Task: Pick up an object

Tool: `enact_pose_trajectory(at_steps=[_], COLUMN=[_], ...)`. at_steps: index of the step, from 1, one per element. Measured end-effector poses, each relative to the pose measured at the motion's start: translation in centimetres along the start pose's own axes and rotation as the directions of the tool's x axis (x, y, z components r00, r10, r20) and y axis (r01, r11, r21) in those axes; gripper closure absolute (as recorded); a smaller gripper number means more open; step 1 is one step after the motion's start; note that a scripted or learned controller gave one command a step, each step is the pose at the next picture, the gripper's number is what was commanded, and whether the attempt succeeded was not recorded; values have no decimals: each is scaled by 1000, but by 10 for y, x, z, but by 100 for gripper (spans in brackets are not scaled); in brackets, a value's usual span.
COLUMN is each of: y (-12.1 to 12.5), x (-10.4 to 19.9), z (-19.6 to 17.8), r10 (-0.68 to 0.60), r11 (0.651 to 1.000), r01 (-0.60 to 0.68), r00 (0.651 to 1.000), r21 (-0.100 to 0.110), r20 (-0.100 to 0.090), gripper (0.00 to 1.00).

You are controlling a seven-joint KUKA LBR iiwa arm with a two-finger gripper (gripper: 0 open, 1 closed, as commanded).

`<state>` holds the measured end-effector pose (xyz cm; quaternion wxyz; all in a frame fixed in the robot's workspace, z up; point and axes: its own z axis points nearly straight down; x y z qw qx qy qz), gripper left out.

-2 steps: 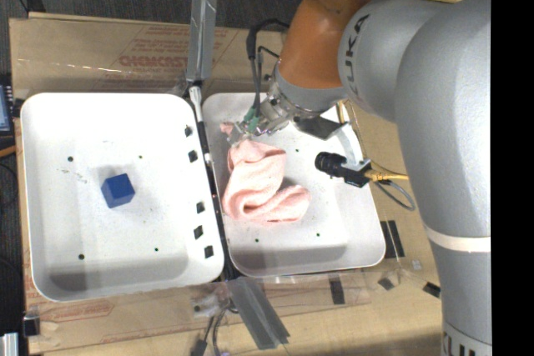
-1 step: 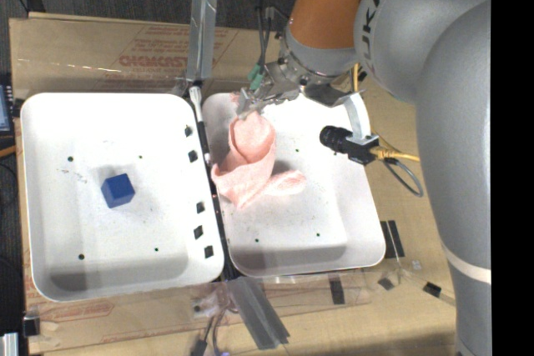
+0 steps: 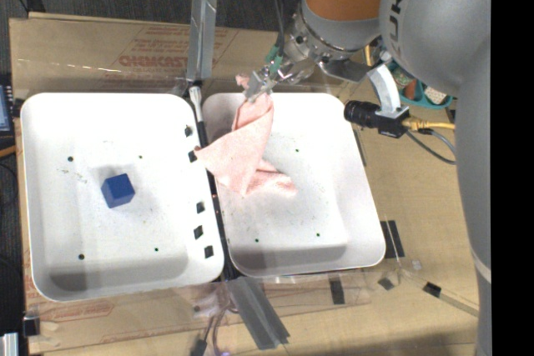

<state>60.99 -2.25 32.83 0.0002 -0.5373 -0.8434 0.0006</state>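
The hand (image 3: 265, 83) is sitting just above the centre of the frame, over the far rim of the right bin (image 3: 355, 213), and it is pinching the top corner of a pink cloth (image 3: 248, 150) between its fingers, which are pressed together on the fabric. The cloth is hanging down from that pinch in a long drape: its upper part is lifted clear, while its lower folds are trailing onto the floor of the right bin and one flap is spreading left toward the divide between the two bins. Whether that flap is resting on the shared rim or only hanging above it is hard to tell. A blue cube (image 3: 118, 189) is lying apart in the left bin (image 3: 50, 137), toward the left of the frame, untouched. Judging by this, the grasp is made and the lift is under way, not finished, since part of the cloth is touching the bin. The next move is calling for a straight, steady rise until the trailing end is coming free of the bin floor and of the rim, without any sideways pull that could snag the fabric on the divide. The pinch is taking only a small corner, so the cloth may be slipping out under its own weight if the arm (image 3: 434, 12) is moving abruptly.
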Motion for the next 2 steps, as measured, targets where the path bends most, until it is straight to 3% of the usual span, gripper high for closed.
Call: enact_pose_trajectory(at_steps=[1,2], y=[26,23], x=[-54,-62], z=[84,100], r10=[50,-413], r11=[999,911], r01=[-50,413], r00=[999,911], r21=[4,1], r20=[-2,-1], gripper=[100,100])
